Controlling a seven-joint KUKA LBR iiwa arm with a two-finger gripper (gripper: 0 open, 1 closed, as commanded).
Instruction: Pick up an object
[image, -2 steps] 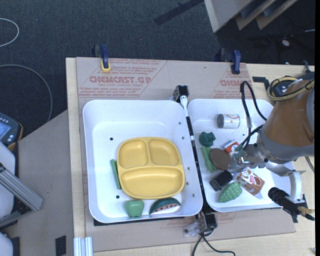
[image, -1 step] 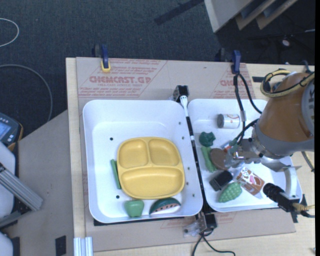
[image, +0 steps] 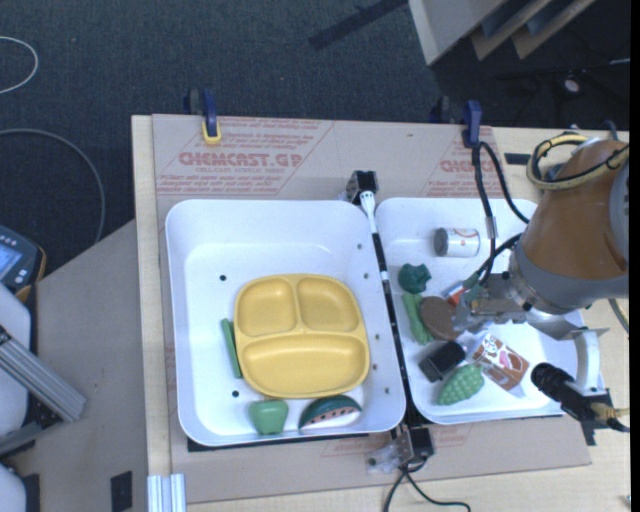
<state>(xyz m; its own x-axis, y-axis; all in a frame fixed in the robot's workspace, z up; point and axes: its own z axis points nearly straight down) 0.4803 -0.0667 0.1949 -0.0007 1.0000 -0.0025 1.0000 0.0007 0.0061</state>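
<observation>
Camera view is showing the hand (image: 470, 310) hanging low over the right bin (image: 497, 212), crowding a brown disc (image: 436, 316); finger spacing cannot be told. Open floor is lying along that bin's far edge, the arm (image: 575, 240) covering its right side.

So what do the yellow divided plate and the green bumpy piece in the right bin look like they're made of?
The yellow three-compartment plate looks like moulded plastic with a smooth, slightly glossy finish: uniform colour, rounded ridges, soft highlights. The green bumpy cone-shaped piece is probably plastic or rubber toy food: even green with a regular knobbly surface and a matt look. At this size I can't tell whether it is hard or soft.
</observation>
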